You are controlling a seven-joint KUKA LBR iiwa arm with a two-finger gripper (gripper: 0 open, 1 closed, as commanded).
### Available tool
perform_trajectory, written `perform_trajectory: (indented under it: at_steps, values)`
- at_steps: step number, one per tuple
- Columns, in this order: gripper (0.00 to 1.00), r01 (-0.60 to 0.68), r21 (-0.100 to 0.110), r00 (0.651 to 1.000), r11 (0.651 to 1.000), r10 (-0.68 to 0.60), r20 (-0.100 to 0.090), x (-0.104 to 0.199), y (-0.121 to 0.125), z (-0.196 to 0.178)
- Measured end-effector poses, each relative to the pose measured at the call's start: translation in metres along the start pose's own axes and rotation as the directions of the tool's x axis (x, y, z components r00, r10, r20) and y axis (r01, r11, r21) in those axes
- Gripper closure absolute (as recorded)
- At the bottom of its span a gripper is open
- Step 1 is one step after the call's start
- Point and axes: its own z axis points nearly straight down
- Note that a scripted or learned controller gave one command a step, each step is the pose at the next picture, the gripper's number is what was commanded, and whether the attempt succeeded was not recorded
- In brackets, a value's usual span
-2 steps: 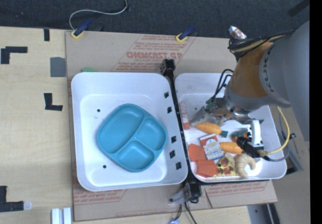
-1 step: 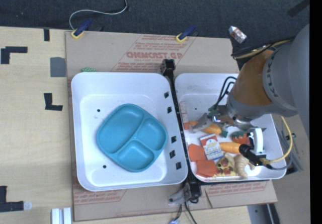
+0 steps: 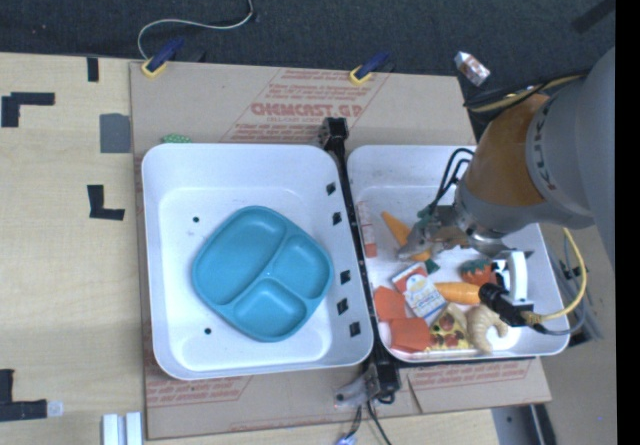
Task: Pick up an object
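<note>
The right bin (image 3: 400,168) holds a pile of small toys: an orange wedge (image 3: 396,227), a carrot-like orange piece (image 3: 458,292), a red-orange block (image 3: 404,331), a printed card (image 3: 420,293) and a tan figure (image 3: 486,325). My gripper (image 3: 421,243) reaches down into this bin from the right, its metal tips just right of the orange wedge and above the card. The arm's grey and orange wrist (image 3: 510,168) covers the bin's right part. Whether anything sits between the tips cannot be made out.
The left bin (image 3: 170,173) holds a blue divided plate (image 3: 262,273). A black clamp bar (image 3: 345,223) runs between the two bins. Both bins rest on a cardboard sheet (image 3: 270,103). A white cable (image 3: 200,25) loops at the back.
</note>
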Motion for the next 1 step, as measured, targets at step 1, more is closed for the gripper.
perform_trajectory:
  at_steps: [1]
  values:
    - [1.0,0.001,0.007,1.0,1.0,-0.001,-0.004,0.055,-0.0334,-0.0887]
